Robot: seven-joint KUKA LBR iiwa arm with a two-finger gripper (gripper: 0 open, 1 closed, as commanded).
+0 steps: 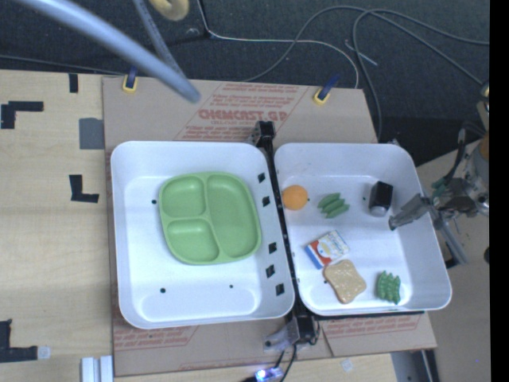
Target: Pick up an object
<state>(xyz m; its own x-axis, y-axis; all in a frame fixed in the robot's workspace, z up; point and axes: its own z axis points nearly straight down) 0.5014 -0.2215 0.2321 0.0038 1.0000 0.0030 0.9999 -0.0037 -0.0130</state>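
black block [380,197] in the right bin [413,173] is the item nearest the gripper [400,220], sitting at about 2 o'clock on the bin floor, just beside the fingertips but apart from them. gripper is at the bin's 3 o'clock rim; cannot tell whether the fingers are apart or together, nothing visibly held. other candidates: orange ball [295,197] at 9 o'clock by the divider, green pod [333,205] beside it, red-and-white packet [327,249] near centre, toast slice [345,281] at 6 o'clock, green sprig [388,287] at 5 o'clock. left bin [127,213] holds a green divided plate [211,217]. risks, as judged: fingers clip the rim on descent; block gets nudged toward the wall, leaving no room to close; ball rolls off if chosen.
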